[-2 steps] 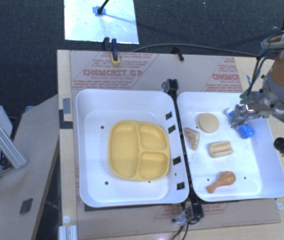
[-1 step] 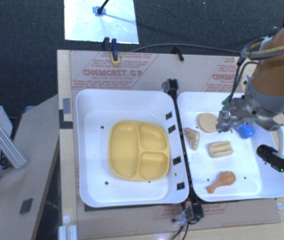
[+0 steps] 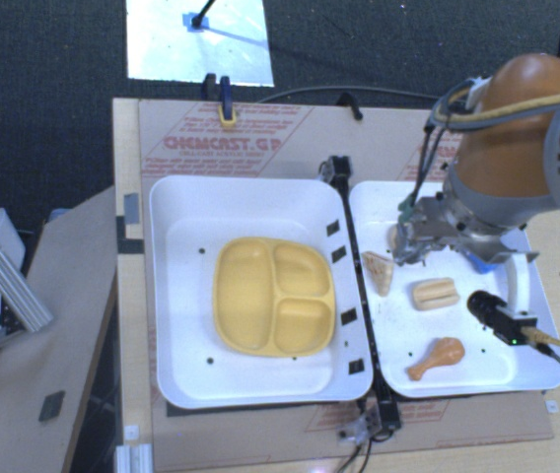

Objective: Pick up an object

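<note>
The tool (image 3: 410, 247) is hovering low in the right bin (image 3: 379, 200), near its left wall; I cannot tell its state. Lower it squarely over the wedge (image 3: 380, 271) just beside it.

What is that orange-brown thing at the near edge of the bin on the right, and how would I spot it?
Find the right-hand white bin, the one beneath the arm. Along its near edge lies a toy drumstick, tan-orange, with a round fat end tapering to a thin handle. The hot dog bun above it is paler and stubby; the wedge to the left is triangular.
</note>
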Motion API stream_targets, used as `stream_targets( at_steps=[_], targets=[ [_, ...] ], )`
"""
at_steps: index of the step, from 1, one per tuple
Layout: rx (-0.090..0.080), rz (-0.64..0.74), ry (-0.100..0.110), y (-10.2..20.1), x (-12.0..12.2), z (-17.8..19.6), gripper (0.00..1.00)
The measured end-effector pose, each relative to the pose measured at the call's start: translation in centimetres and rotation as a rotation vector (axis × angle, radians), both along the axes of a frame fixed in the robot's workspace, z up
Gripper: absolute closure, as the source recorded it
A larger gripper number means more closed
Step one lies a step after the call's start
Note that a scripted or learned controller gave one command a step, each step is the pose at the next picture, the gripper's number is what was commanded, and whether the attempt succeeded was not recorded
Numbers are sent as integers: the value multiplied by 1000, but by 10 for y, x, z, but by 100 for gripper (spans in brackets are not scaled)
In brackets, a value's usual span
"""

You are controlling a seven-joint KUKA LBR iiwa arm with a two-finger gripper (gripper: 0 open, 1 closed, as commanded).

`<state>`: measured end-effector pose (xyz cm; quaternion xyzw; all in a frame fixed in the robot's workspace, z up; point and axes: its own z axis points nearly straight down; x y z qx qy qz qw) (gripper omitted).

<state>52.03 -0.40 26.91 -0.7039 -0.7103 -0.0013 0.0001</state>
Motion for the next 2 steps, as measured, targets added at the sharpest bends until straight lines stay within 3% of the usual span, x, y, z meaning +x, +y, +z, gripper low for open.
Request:
stream_targets(
  at_steps=[2],
  targets=[
    [0,-1,3,99,-18,-34,100]
  ],
)
